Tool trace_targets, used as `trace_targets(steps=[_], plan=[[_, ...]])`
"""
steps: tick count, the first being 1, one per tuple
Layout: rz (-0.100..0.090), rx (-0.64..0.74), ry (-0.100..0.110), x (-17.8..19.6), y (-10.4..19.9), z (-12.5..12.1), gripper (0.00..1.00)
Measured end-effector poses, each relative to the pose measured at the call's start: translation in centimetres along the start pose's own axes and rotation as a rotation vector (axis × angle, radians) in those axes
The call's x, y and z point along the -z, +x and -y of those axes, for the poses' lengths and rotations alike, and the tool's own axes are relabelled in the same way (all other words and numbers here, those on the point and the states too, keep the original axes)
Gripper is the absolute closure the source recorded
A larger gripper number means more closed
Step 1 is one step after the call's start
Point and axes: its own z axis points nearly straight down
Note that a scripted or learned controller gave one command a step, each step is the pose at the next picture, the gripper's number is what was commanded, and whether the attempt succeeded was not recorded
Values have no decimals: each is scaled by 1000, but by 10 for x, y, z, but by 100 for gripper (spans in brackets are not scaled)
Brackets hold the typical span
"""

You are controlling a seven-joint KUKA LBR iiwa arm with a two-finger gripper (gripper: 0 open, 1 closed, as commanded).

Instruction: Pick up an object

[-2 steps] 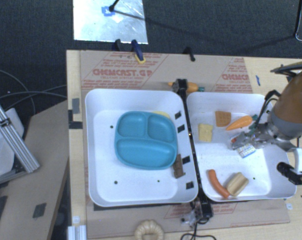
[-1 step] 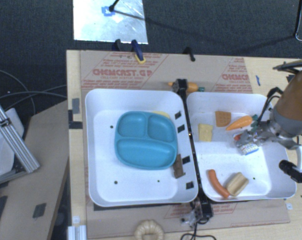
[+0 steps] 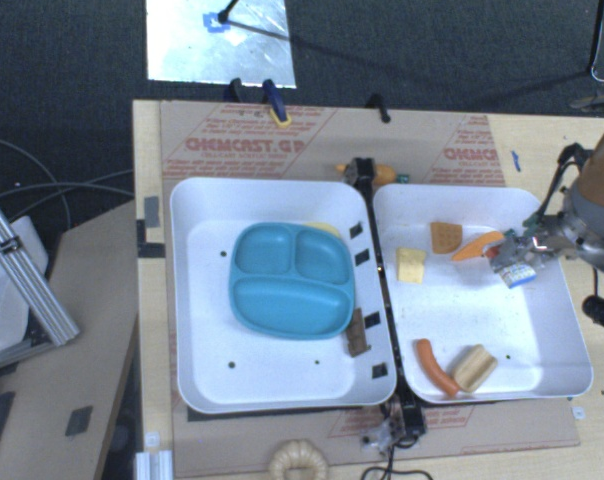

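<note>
My gripper (image 3: 512,260) hangs low over the right side of the right bin (image 3: 552,313), at the end of the grey arm (image 3: 594,213) that comes in from the right. Its tip is just right of an orange carrot piece (image 3: 477,246), with a small red and blue bit at the tip. A brown square cracker (image 3: 445,236) lies left of the carrot. A pale yellow cheese cube (image 3: 411,265) sits further left. At the bin's front lie an orange sausage (image 3: 435,366) and a tan bread chunk (image 3: 474,367).
The left bin (image 3: 197,298) holds a blue divided plate (image 3: 290,278), a yellow piece (image 3: 325,229) behind it and a brown stick (image 3: 357,333) at its right front. The bins' inner walls meet in the middle. Cardboard (image 3: 312,138) covers the bench behind.
</note>
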Motion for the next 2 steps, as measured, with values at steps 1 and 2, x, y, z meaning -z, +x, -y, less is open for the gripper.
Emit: trace_targets(steps=[1,2], plan=[[-1,1,1,48,7,1,100],[-1,1,3,69,7,-1,100]])
